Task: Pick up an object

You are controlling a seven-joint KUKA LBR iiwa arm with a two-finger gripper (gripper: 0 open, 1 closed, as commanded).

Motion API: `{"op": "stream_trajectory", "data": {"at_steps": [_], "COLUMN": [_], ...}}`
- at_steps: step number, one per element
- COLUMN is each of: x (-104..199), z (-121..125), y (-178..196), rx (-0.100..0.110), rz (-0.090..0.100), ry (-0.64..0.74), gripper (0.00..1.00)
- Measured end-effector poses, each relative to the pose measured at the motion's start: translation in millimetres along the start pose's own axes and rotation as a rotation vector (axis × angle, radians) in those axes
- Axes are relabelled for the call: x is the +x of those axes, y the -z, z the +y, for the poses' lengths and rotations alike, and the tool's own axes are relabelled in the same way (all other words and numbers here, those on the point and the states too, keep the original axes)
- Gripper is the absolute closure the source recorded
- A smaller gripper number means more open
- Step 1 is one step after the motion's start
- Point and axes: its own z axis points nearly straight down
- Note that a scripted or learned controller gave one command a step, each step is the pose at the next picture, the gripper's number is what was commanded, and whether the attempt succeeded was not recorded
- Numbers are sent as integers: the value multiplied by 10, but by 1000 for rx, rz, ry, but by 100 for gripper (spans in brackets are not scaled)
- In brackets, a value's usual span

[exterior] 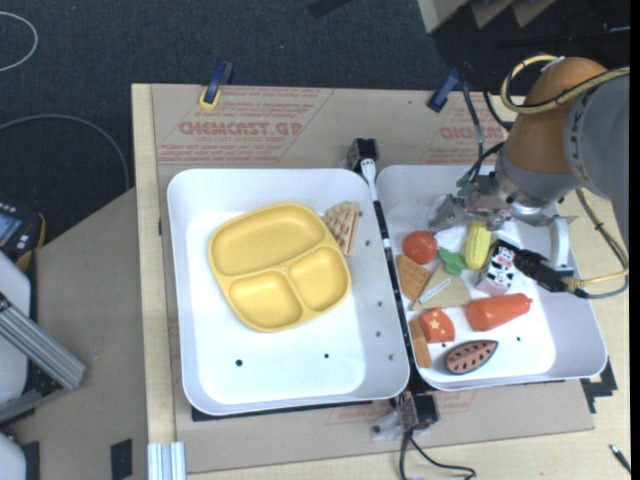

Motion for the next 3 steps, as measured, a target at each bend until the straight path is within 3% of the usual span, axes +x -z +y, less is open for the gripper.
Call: {"op": "stream_trajectory", "data": {"at_steps": [1, 3], "x": [18, 69], "z": [-27, 12], "y": [63, 1141], "rx": [7, 7], "rz": [5, 6], "ry": [-1, 1], "gripper": [100, 100]}}
